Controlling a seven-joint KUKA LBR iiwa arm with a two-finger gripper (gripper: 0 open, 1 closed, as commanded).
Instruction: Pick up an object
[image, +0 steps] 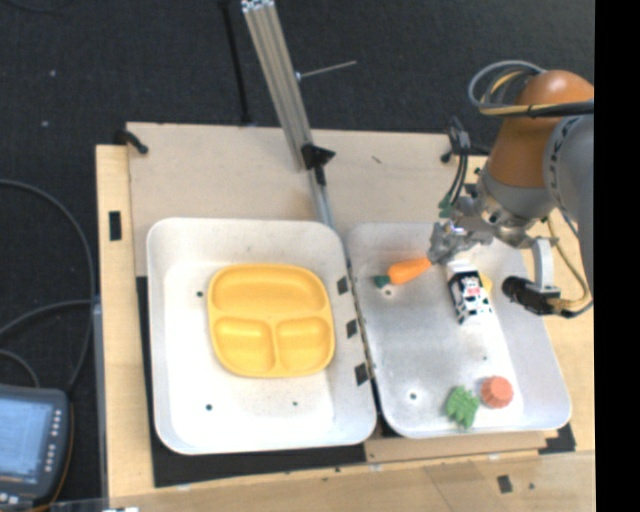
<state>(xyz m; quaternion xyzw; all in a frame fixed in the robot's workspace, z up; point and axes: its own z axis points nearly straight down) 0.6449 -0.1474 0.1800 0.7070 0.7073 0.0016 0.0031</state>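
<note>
1. While you watch the gripper (444, 243) over the right bin (520, 395), note that you cannot tell how it is set from this angle.
2. Just to its left and a little lower lies the toy carrot (408, 270), touching or nearly touching the gripper's tip.
3. Its long axis runs left-right, slightly tilted, green end pointing away from the gripper.
4. Farther out, the black-and-white toy (470, 296) sits below the gripper.

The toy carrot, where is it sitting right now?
The toy carrot lies in the right bin, near its upper left corner, just left of the gripper and up-left of the small black-and-white toy.
</note>
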